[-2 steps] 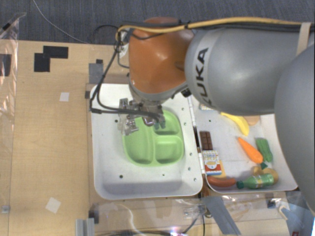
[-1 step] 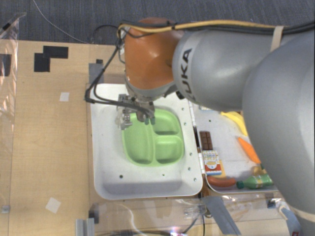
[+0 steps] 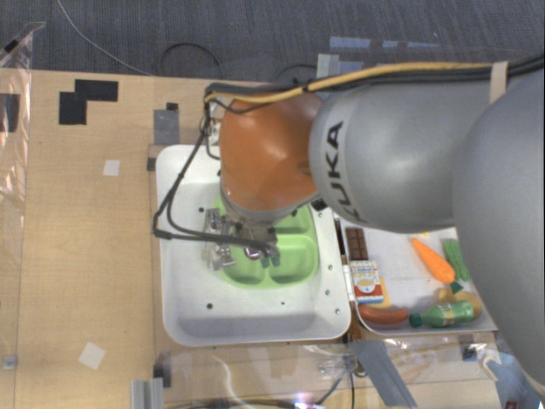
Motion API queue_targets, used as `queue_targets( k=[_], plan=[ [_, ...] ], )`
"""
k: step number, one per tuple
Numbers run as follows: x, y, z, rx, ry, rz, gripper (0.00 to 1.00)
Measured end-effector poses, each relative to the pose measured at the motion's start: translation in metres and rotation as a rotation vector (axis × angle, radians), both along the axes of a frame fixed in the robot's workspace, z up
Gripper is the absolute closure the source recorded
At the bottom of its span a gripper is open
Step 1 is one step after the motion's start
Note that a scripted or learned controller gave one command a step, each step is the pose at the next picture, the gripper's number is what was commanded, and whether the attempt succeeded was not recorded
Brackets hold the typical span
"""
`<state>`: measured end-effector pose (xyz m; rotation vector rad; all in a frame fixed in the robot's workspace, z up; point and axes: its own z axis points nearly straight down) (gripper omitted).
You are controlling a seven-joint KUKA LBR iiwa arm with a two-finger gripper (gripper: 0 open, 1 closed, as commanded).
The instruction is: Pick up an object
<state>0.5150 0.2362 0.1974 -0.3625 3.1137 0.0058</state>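
So, looking down from the fixed overhead camera: the big grey KUKA arm with the orange band comes in from the right and covers a good chunk of the left shallow white plastic bin. The metal two-finger gripper sits low over the middle of that bin, right on top of a light green plastic tray with rounded compartments. The tray lies in the bin's right half, close to the right wall, and the gripper hardware overlaps its left edge. Honestly I can't tell how the gripper is set, since the wrist blocks most of it and the rest is a blur of metal. A black cable loops from the wrist down along the bin's left side.

The right white bin is mostly under the arm, but along its near edge there's a small pile: an orange carrot-shaped toy toward the right, a green vegetable-looking piece just beside it, a green plastic bottle lying on its side at the near wall, a red sausage-shaped toy left of the bottle, and a small printed carton at the bin's left wall.

Both bins rest on a light wooden bench.
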Motion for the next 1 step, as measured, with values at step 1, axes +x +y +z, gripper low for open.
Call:
queue_targets(
  k=[1],
  plan=[
    [0.0080,-0.0691,0.0541,-0.003,-0.007,0.254,1.00]
  ],
)
